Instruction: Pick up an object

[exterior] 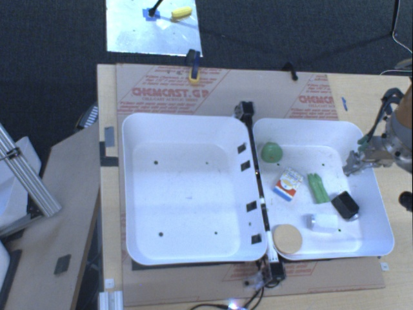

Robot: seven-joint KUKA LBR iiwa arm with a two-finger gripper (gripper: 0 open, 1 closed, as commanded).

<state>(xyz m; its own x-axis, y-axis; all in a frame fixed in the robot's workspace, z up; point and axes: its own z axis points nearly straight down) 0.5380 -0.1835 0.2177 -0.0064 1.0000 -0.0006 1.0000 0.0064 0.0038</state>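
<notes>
The right bin (361, 141) holds a green ball (271, 152), a small white, blue and orange carton (288, 184), a green ribbed object (317, 188), a black block (345, 205), a clear plastic piece (321, 222) and a tan round lid (288, 237). My gripper (355, 163) hangs over the bin's right rim, above and to the right of the black block. Nothing is visible between its fingers.
The left bin (187, 134) sits beside the right one, with black clips (245, 166) along the shared divider. A cardboard sheet (213, 89) lies under both bins. A metal plate (153, 18) with a yellow object lies at the back.
</notes>
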